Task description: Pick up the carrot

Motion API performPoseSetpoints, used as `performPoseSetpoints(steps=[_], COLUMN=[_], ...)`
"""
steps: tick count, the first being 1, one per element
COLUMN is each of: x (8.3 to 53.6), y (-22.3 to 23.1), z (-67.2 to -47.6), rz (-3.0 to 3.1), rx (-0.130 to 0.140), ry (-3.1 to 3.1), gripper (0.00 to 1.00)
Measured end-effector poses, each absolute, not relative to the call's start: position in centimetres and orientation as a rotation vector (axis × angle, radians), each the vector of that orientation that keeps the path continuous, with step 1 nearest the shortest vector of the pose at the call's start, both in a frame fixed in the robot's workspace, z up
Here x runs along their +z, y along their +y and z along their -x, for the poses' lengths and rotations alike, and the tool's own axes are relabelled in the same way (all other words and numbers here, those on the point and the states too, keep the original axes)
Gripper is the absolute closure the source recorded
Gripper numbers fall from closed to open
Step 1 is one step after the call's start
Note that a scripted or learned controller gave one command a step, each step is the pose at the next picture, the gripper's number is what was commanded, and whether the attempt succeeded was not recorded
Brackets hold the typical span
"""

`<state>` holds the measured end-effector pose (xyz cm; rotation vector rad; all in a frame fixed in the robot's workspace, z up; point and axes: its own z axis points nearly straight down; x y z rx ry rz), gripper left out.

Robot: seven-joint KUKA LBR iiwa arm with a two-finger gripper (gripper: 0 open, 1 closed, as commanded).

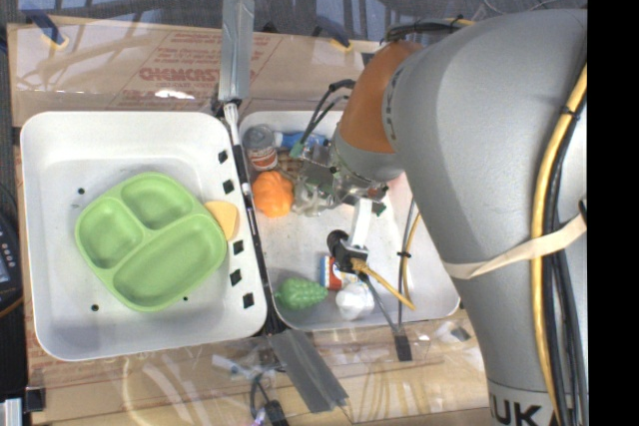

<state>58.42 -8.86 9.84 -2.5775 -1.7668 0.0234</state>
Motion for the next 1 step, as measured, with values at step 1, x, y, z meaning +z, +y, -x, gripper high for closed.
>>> performPoseSetpoints(steps=[1], x=[19.20], y=[-2.21], z=[-54.40], rz=[2.400], rx=[0.001], ry=[-2.023], gripper=[1.00])
